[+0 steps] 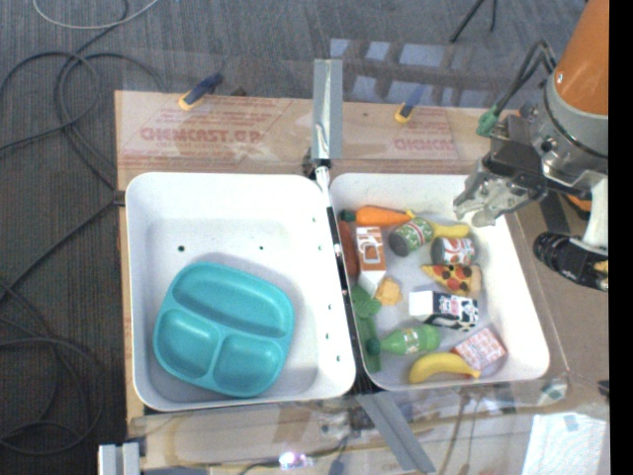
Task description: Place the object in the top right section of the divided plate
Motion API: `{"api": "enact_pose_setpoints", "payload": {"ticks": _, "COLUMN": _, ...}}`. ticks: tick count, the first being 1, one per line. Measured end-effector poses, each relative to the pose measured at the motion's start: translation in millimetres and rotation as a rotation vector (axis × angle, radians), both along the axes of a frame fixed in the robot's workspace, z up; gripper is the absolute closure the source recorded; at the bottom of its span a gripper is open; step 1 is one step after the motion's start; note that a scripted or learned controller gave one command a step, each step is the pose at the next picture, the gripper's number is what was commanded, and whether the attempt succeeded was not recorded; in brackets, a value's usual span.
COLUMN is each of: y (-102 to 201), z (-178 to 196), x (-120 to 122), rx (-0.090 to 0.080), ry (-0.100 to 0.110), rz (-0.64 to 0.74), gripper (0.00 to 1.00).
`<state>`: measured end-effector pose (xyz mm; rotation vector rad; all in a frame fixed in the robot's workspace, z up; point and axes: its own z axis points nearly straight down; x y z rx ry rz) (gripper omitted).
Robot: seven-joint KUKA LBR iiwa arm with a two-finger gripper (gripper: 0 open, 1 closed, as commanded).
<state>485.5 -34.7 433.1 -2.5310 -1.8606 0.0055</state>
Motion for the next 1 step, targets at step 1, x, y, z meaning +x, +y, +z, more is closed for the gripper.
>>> {"api": "enact_pose_setpoints", "payload": {"ticks": 1, "y": 78.6, "z": -98.5, "x": -1.1, "rx": 0.0, "ry": 0.003, "rz": 0.052, "gripper": 1.0}}
